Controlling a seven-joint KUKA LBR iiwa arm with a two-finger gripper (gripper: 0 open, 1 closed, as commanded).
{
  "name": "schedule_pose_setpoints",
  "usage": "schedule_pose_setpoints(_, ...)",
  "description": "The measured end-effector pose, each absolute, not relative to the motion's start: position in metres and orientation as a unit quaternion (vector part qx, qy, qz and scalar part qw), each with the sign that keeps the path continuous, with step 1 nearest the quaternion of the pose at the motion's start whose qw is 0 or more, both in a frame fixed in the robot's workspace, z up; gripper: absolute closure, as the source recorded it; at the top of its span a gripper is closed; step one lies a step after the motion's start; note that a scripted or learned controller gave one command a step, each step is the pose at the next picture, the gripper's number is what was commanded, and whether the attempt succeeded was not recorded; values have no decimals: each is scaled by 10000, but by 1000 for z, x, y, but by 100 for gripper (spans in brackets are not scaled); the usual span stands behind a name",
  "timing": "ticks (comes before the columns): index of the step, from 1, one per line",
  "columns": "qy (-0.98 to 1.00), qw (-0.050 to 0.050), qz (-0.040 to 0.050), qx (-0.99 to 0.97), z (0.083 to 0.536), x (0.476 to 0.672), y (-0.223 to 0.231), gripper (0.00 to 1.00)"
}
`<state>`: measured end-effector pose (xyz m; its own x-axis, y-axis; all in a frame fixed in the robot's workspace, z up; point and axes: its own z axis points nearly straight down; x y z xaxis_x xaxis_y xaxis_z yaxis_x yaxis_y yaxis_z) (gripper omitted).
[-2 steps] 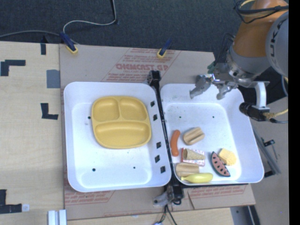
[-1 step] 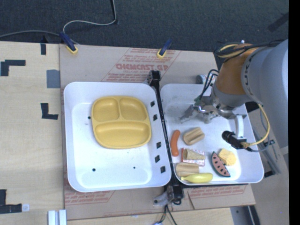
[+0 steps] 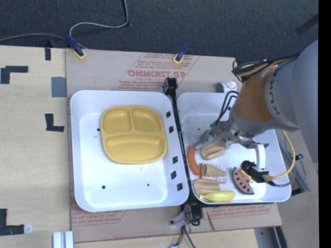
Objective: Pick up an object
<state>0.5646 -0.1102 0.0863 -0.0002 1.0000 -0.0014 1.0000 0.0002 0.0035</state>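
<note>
Behind both bins, cardboard [image 3: 150, 71] reads "CHEMCAST GP"; hand [image 3: 217, 141] over bread roll [image 3: 213, 151], grip state unclear.

L bin [image 3: 85, 154]: divided plate [image 3: 134, 134] in far half. R bin [image 3: 196, 105], touching L bin: bread roll [image 3: 213, 150] mid; hot dog [image 3: 193, 160] by L wall; banana [image 3: 217, 195] near front edge; watermelon slice [image 3: 242, 180] front R.

You see two bins [image 3: 83, 154] of smooth white plastic with a slight sheen. The yellow divided plate [image 3: 133, 134] looks like matt plastic. Under the bins lies printed brown cardboard [image 3: 150, 74], dull and flat. The bench [image 3: 31, 154] looks like pale wood; dark matt cloth [image 3: 155, 9] lies behind it.
</note>
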Motion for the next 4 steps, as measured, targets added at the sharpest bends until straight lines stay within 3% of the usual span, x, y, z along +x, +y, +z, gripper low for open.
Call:
schedule_pose_setpoints(1, 7071, 21, 7, 7071, 96, 565, -111, 100)
schedule_pose_setpoints(2, 7071, 18, 6, 7071, 96, 565, -110, 0)
schedule_pose_setpoints(3, 7058, 59, 6, 7084, 87, 516, -99, 0)
schedule_pose_setpoints(4, 7066, 37, 6, 7076, 96, 516, -97, 100)
